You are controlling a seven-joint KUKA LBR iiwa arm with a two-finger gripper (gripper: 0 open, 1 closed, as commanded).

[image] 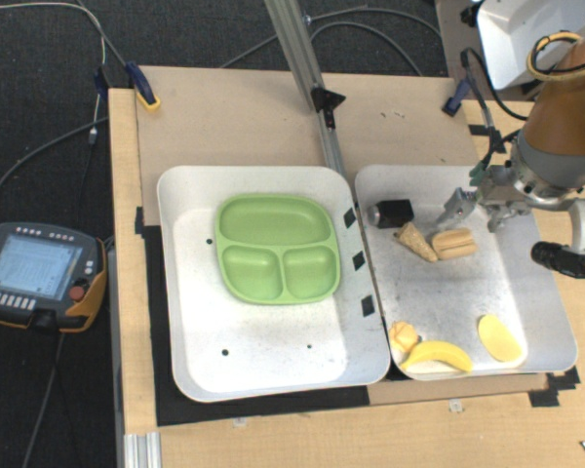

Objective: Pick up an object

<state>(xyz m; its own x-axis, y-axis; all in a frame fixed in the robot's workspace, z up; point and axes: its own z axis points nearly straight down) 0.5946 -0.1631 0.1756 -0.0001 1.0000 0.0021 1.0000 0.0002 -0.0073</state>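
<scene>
Fingers (460, 205) spread open above tan block (454, 244); nothing held.

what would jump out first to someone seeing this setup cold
The bright green divided plate in the middle of the left bin grabs the eye first. Next comes the scatter in the right bin: a banana and a yellow slice near the front edge, with tan bread-like pieces and a black block farther back, below the end effector.
</scene>
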